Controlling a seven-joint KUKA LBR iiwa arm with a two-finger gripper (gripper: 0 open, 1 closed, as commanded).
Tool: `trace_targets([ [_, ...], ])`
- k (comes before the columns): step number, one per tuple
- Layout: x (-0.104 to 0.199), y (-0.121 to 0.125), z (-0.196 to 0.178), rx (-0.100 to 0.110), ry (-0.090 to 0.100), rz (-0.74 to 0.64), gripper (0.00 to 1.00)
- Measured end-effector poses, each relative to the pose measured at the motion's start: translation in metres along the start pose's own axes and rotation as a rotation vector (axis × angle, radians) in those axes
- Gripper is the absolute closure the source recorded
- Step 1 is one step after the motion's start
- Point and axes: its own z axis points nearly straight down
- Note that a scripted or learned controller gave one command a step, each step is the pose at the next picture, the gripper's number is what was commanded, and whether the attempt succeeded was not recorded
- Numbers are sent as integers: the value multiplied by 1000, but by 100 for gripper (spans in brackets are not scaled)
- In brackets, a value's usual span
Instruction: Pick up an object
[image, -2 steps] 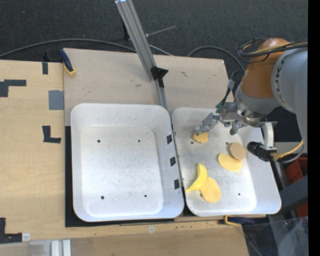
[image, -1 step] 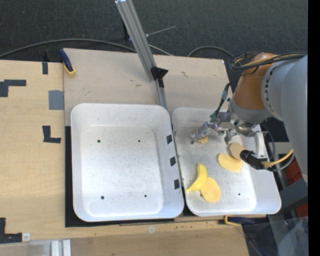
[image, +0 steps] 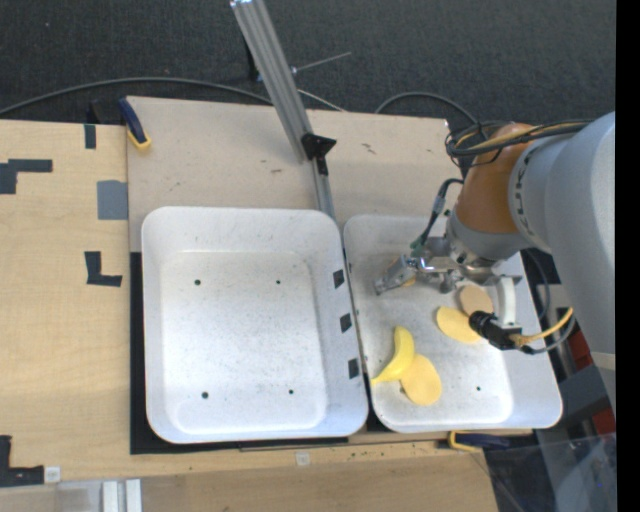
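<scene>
you see the gripper (image: 400, 280) low in the right bin (image: 500, 405), jaws apparently empty, width unclear; yellow pieces (image: 410, 370) lie at five o'clock.

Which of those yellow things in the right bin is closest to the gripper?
The flat yellow piece just below the gripper. The banana-shaped piece and round yellow piece lie together, nearer the bin's front edge.
</scene>
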Motion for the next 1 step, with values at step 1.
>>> trace_targets([
  [1,1,1,-12,-3,1,-2,100],
])
